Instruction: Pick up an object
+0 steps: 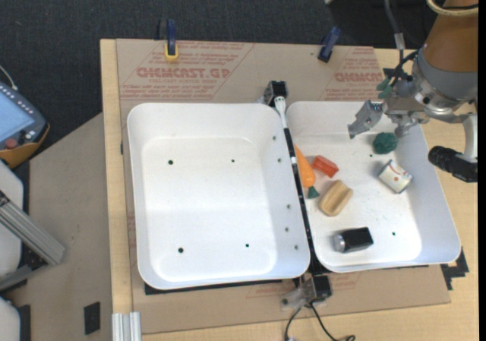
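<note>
Camera view: I'm hovering, nothing picked yet.
Jaws stand apart over the right bin [433, 218]; next I'd lower the gripper [383, 121] onto the green object [385, 142].

A robotics laboratory test station. Two white bins [205, 123] sit on a surface [228, 66] of brown board held by blue clamps [170, 37], with a grey-and-orange robot arm [452, 43] reaching in over dark carpet [68, 5].

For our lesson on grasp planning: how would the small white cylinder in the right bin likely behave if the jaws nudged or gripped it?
The white cylinder lies on its side on the flat floor of the right bin, so a nudge would probably roll it. Its curved wall may slip from a grip across the round. It looks small, so probably light. It lies apart from the green object.
</note>
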{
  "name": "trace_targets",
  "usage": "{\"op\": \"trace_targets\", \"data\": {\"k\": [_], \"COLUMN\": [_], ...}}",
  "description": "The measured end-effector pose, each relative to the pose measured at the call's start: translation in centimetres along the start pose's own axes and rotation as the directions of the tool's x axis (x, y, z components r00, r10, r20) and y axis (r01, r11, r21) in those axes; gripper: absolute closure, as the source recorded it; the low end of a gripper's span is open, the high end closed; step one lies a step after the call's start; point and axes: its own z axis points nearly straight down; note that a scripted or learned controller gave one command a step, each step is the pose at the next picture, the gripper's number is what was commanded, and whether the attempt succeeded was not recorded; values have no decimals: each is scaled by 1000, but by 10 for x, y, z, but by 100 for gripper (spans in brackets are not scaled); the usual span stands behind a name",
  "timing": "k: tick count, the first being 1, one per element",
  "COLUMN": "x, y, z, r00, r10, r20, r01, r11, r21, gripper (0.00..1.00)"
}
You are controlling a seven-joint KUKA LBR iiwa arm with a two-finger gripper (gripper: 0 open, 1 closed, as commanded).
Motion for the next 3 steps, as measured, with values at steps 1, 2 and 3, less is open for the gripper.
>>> {"op": "trace_targets", "data": {"k": [1, 2, 3], "x": [35, 10, 92], "y": [18, 8, 45], "z": [49, -110, -161], "r00": [1000, 1000, 1000], "r10": [-3, 1, -9], "r20": [-2, 5, 0], "r01": [3, -1, 9], "r11": [1000, 1000, 1000], "r21": [5, -20, -11], "gripper": [0, 0, 0]}}
